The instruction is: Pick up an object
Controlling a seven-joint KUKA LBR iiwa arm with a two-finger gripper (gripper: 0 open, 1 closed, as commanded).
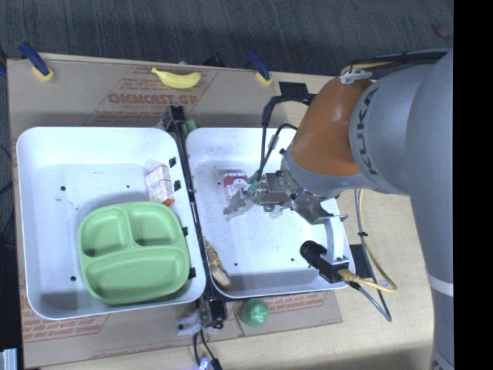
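Approach step: gripper (240, 200) hovers in the right bin (266, 276) beside 1 red packet (235, 179); finger state indeterminate. Next: descend squarely onto it.

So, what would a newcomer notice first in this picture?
The big grey arm with an orange band reaches in from the right over the right white bin. A green sectioned plastic tray lies in the left white bin, beside a small red-and-white carton.
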